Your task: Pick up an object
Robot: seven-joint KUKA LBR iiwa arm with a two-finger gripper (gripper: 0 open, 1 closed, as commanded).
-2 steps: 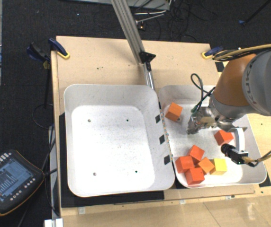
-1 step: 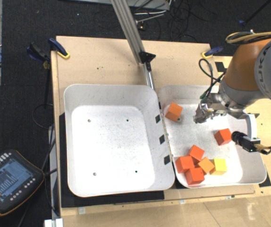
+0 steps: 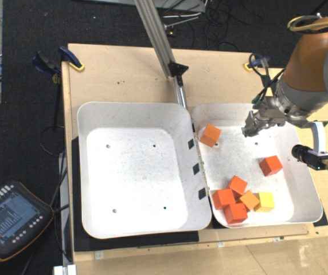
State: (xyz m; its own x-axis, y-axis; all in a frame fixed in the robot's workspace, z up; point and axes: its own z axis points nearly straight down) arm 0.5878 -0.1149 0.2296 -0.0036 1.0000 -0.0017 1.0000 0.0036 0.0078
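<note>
I see my pincer [image 3: 251, 129] over the far part of the right bin [image 3: 301, 211]; whether it is spread I cannot tell. Nothing sits in it. The nearest orange block [image 3: 210, 136] lies to its left, alone; the other blocks [image 3: 238, 199] cluster nearer me.

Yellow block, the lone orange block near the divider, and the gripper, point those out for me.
yellow block [image 3: 266, 200], camera view, top face.
lone orange block [image 3: 210, 136], camera view, top face.
gripper [image 3: 250, 130], camera view, tip of the fingers.
</note>
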